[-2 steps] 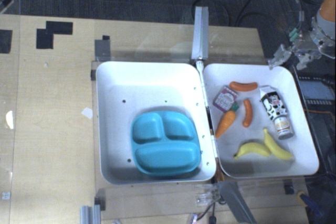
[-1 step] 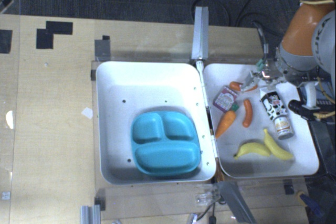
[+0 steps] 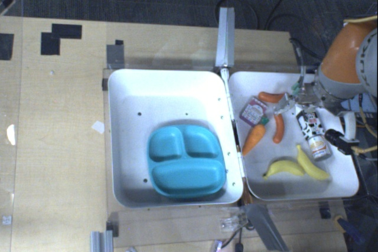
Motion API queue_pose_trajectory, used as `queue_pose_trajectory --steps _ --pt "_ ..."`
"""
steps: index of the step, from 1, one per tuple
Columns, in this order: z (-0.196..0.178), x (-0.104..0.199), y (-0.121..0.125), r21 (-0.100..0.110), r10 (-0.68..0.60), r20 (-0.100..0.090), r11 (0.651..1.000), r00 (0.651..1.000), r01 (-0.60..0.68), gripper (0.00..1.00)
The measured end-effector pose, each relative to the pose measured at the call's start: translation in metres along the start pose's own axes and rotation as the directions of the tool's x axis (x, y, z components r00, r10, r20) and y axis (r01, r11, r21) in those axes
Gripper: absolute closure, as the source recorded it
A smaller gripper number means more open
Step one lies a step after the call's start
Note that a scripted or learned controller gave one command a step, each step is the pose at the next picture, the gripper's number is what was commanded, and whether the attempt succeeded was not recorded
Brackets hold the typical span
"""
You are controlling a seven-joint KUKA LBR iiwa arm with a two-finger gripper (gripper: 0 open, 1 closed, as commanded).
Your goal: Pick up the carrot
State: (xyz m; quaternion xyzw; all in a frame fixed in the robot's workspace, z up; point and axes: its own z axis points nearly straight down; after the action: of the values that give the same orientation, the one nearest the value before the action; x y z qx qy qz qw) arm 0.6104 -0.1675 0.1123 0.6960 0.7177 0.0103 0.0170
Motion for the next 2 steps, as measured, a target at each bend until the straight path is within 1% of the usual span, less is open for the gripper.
queue_pose_trajectory --steps 1,2 --pt "0.020 0.048 -0.047 0.020 -0.314 -0.017 0.949 0.949 0.315 0.00" --pt "0.008 0.048 -0.044 0.013 -0.316 -0.015 0.949 0.949 0.316 1.00"
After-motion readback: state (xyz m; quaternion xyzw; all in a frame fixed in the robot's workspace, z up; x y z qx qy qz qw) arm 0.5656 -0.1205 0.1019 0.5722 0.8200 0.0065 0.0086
